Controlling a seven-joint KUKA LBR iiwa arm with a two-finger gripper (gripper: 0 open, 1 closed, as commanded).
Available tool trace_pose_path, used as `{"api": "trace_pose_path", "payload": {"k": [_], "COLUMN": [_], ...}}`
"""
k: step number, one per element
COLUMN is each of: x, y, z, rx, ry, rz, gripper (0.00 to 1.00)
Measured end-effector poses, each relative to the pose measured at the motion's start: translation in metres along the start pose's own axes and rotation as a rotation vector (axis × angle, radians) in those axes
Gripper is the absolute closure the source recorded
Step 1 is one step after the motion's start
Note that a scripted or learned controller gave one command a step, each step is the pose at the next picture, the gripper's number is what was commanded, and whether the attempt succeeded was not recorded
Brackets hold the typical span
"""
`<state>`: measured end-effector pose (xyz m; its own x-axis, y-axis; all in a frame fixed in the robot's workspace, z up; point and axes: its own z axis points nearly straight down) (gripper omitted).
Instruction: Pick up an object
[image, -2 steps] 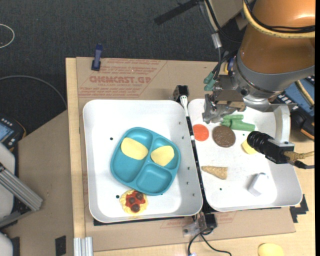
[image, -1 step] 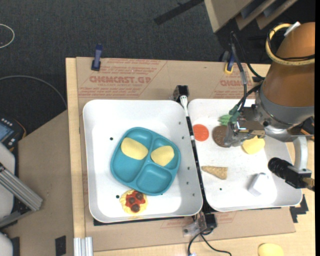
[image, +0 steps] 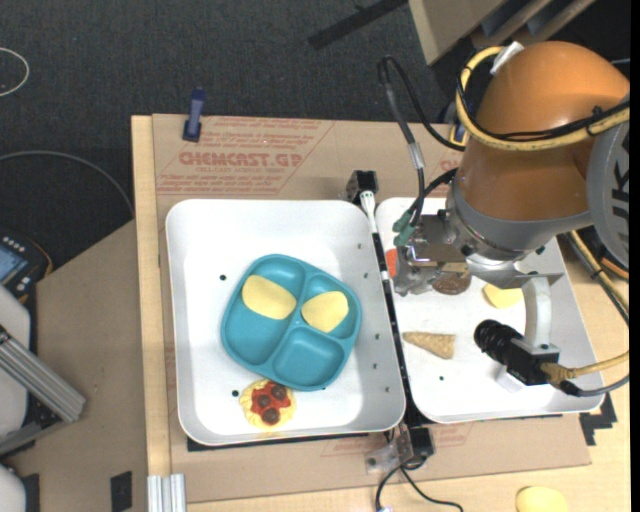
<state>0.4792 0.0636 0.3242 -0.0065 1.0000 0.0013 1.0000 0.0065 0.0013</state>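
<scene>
Dark grey carpet floor (image: 90, 80) all around, speckled, evenly lit with no hard shadows. Thin pale cable loops (image: 15, 70) lying on it at upper left. Brown tabletop (image: 250, 150) set on it at a slight slant, printed with faded red lettering (image: 240, 160) near the far edge. Small blue clip (image: 194, 114) at its far left corner. Aluminium framing (image: 40, 380) angling in at lower left, beside a dark device with a blue screen (image: 15, 262). Corner of a cardboard box (image: 470, 25) at top right. Yellow rounded shape (image: 540, 498) on the near edge at bottom right.
</scene>
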Motion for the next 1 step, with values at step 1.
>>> {"api": "trace_pose_path", "payload": {"k": [1], "x": [0.1187], "y": [0.0207], "z": [0.0018], "rx": [-0.002], "ry": [0.002], "rz": [-0.005], "gripper": [1.00]}}
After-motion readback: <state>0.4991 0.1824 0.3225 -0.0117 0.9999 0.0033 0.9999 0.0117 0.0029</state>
